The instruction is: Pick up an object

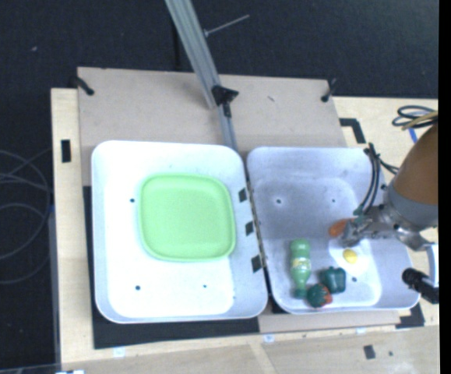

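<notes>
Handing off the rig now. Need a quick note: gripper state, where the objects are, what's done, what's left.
Gripper: low in the right bin, near its right wall; whether it grips anything can't be told.
Objects, all in the right bin's near half: orange piece right beside the gripper, yellow piece just below it, green bottle toward the middle, two dark teal pieces at the near edge.
Left bin holds a green plate.
Done: arm is down among the objects.
Left: a confirmed grasp and lift.

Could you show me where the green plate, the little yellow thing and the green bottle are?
green plate (186,216): camera view, its flat middle.
yellow thing (350,256): camera view, its centre.
green bottle (300,261): camera view, its body.
</notes>
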Action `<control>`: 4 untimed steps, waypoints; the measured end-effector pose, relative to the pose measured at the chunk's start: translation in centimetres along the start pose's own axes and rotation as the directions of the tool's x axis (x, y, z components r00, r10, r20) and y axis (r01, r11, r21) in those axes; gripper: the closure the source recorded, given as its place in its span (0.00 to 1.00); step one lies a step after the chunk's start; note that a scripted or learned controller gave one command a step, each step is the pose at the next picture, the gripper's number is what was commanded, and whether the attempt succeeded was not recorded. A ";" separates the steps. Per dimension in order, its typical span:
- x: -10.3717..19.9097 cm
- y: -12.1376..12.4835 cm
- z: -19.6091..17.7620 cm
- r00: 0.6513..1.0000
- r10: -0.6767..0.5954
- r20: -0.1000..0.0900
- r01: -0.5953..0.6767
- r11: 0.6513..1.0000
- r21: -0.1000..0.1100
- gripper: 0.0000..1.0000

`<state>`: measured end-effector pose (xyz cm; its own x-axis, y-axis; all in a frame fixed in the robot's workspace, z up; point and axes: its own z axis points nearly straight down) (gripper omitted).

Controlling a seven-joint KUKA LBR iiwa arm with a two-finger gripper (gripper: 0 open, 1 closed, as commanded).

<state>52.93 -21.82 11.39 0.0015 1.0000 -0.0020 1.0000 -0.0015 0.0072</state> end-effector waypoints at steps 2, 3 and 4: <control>-0.9 1.0 -12.0 1.000 -0.001 0.000 0.001 1.000 0.001 1.00; -0.9 1.0 -11.4 1.000 -0.001 -0.001 0.001 1.000 0.007 1.00; 4.4 1.5 -12.5 1.000 -0.005 -0.003 0.005 1.000 0.005 1.00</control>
<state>54.37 -17.39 23.87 -0.0038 1.0000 0.0005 1.0000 0.0038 0.0021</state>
